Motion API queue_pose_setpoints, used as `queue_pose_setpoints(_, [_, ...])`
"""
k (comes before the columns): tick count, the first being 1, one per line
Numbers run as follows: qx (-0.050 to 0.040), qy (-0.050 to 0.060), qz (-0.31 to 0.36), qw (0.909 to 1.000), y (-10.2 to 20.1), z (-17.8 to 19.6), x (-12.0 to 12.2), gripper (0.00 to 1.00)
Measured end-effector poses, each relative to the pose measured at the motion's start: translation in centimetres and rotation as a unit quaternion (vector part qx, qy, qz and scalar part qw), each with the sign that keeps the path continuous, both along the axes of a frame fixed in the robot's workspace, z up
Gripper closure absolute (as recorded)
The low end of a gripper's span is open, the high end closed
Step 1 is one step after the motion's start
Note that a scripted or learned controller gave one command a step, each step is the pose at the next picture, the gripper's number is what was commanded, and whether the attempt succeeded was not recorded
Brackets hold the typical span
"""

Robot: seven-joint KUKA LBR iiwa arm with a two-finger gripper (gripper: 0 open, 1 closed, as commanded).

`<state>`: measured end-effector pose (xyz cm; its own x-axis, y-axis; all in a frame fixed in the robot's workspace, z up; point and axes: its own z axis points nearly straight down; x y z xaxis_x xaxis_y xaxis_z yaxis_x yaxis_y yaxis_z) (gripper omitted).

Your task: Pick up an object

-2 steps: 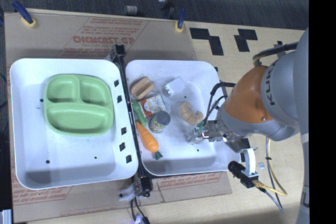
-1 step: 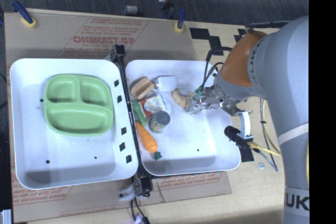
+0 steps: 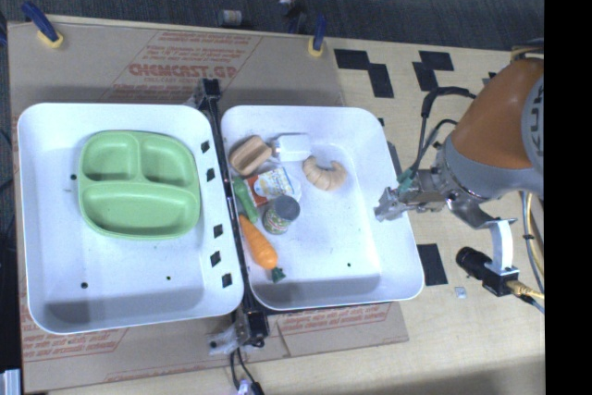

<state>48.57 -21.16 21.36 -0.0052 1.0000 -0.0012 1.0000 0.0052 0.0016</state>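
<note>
We see the gripper (finger state unclear) level beside the right bin rim, away from its croissant and carrot.

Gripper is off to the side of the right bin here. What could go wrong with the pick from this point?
The carrot, can and packet lie crowded against the right bin's left wall, so the fingers may hit the wall or nudge a neighbour. The gripper sits at the bin's right rim and could clip it going in. The croissant, lying apart, looks the safer pick.
</note>
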Motion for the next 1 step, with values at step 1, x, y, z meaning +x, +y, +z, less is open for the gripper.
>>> queue_pose_setpoints(1, [0.0016, 0.002, 0.001, 1.0, 1.67, -12.17, -0.9, 1.0])
